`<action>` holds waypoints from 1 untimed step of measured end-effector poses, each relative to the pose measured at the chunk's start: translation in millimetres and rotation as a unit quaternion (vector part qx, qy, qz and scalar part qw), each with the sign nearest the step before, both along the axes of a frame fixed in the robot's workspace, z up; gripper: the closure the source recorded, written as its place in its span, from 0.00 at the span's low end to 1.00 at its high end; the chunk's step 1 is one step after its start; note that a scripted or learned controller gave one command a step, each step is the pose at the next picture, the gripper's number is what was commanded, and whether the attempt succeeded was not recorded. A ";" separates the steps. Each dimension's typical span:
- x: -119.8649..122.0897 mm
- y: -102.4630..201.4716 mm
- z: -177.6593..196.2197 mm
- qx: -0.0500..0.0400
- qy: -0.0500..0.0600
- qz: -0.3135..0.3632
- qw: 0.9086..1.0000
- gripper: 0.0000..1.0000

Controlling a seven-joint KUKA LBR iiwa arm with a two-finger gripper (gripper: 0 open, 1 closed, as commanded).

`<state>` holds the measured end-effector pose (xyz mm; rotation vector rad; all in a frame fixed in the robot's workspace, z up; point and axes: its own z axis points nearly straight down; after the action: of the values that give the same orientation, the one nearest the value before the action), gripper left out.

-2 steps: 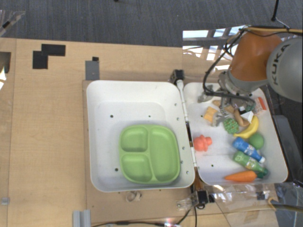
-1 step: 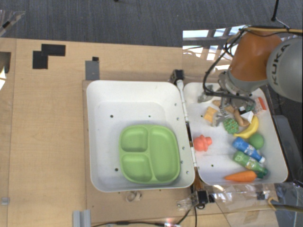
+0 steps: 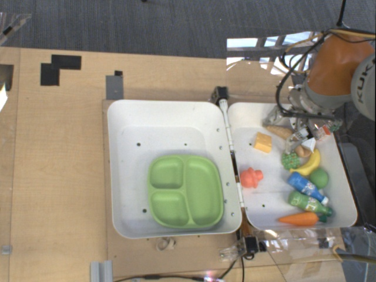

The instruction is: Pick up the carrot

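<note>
Carrot (image 3: pixel 301 219) lies on its side at the near edge of the right bin (image 3: pixel 254 207), orange body with the green end pointing right, just in front of the green bottle (image 3: pixel 308 203) and close to or touching it, can't tell which. Behind the carrot, going back: the blue bottle (image 3: pixel 305 185), a green round fruit (image 3: pixel 319 177) to its right, then the banana (image 3: pixel 309 163) and a green leafy piece (image 3: pixel 290 160), all bunched up. To the carrot's left and further back sits a red-pink toy (image 3: pixel 252 177) by itself, and beyond that a yellow block (image 3: pixel 264 143). Left bin (image 3: pixel 126 134) holds the green divided plate (image 3: pixel 185 191), well to the left of the carrot. Arm's gripper (image 3: pixel 305 135) hangs over the far end of the right bin, well apart from the carrot, with clutter under it; can't tell how it stands or whether it has anything. Step judged: approach not yet made, nothing picked. Next move calls for travelling toward the near edge until over the carrot's middle, turning the wrist across its long axis, descending without bumping the green bottle or the bin wall. Risk: bottle so close behind may get nudged or grabbed along.
</note>
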<state>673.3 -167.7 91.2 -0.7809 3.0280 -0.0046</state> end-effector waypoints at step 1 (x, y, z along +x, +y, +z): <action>-31.8 84.3 0.0 -0.001 -0.002 0.061 0.998 0.00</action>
<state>641.5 -83.3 91.3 -0.9626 2.9709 -0.0079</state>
